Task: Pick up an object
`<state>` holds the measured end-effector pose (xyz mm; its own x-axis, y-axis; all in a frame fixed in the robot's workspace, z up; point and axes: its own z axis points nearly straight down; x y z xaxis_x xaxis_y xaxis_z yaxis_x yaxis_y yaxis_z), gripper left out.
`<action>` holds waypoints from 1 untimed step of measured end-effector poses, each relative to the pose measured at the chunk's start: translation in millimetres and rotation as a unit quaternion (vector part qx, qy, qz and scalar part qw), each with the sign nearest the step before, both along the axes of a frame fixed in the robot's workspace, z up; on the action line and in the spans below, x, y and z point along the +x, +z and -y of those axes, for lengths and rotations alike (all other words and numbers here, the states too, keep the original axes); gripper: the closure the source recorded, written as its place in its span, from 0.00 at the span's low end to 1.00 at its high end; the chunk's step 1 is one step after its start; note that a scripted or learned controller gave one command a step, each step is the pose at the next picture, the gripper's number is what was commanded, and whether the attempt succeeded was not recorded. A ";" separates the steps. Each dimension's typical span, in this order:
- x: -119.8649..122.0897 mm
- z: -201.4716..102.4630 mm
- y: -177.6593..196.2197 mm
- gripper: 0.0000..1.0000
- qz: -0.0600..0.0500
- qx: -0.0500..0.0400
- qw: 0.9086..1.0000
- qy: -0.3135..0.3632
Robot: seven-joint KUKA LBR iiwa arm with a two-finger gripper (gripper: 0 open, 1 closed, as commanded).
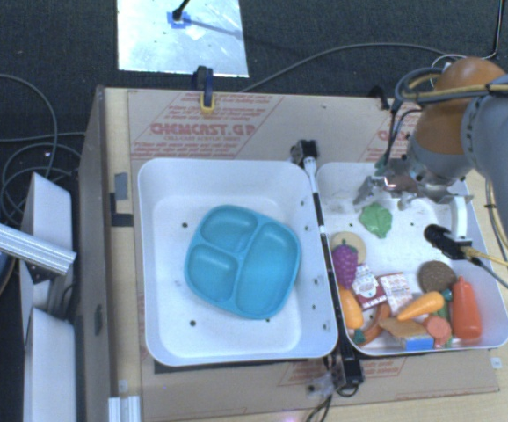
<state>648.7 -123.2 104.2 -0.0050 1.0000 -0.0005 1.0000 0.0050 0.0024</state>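
Observation:
The right bin (497,310) holds several toy foods. A green leafy piece (377,220) lies near its back. My gripper (386,192) hangs just above and behind that piece, with its fingers spread open and nothing between them. Closer to the front lie purple grapes (346,258), a brown round cookie (436,275), an orange carrot (421,306), a red pepper (465,310) and a red-and-white packet (395,287).
The left bin (162,236) holds a blue divided plate (243,260). A ridge (320,227) divides the two bins. The toys crowd the front half of the right bin. The arm (465,121) comes in over the right bin's back right corner.

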 end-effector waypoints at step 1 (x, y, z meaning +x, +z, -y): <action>-4.2 -8.7 -19.4 0.00 0.000 0.000 1.000 0.000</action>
<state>644.4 -114.5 84.8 -0.0046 1.0000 -0.0005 1.0000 0.0046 0.0015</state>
